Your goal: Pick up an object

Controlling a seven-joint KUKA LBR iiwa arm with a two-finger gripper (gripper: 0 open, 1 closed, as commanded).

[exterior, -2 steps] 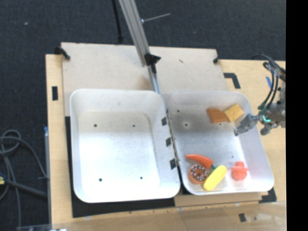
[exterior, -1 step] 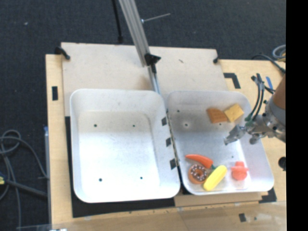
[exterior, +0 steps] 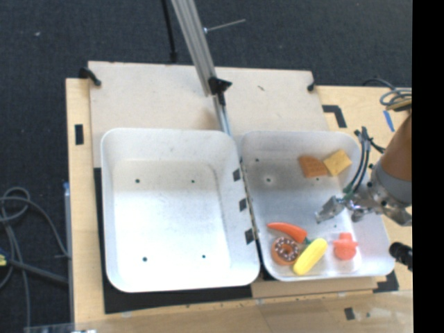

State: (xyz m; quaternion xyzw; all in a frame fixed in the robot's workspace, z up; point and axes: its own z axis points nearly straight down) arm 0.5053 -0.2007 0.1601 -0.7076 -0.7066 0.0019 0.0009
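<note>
Wooden tabletop [exterior: 166,96], two white bins | right bin [exterior: 277,151], near edge: yellow corn [exterior: 309,255], brown donut [exterior: 284,250], red block [exterior: 345,247], orange carrot [exterior: 288,230] | mid-bin: end effector [exterior: 331,212], finger state cannot be told, nothing visibly held | far right corner: two tan pieces [exterior: 325,164] | left bin [exterior: 166,207].

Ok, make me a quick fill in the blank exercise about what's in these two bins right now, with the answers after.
1. All the objects lie in the ____ bin as the camera sees it.
2. The yellow corn cob lies between the donut and the ____ block.
3. The orange carrot lies just above the ____.
4. The two tan pieces sit near the bin's ____ edge.

Answers: right; red; donut; far
</note>
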